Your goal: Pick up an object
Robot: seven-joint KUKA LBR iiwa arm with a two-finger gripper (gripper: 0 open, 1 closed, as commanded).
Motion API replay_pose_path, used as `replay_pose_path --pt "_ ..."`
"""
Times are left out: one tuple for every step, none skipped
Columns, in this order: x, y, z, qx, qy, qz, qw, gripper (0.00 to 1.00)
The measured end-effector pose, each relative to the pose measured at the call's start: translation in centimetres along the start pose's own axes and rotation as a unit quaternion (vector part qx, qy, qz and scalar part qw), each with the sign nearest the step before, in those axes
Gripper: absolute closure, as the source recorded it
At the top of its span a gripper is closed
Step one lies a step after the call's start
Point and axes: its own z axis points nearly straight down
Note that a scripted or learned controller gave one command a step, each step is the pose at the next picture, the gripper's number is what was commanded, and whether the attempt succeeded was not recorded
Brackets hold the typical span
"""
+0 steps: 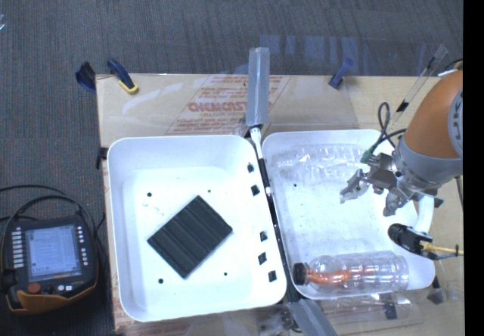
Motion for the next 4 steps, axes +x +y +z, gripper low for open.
replay_pose_path --pt "5.4 -5.2 8.1 0.001 0.0 -0.079 0.9969 0.0" --pt "-1.4 -1.1 3.0 0.0 0.0 -0.016 0.9999 0.0" --pt "-0.8 -6.3 8.4 -0.005 0.002 -0.059 0.9983 0.0" --pt "-1.0 -6.4 7.9 0.001 0.002 -0.056 0.9984 1.0"
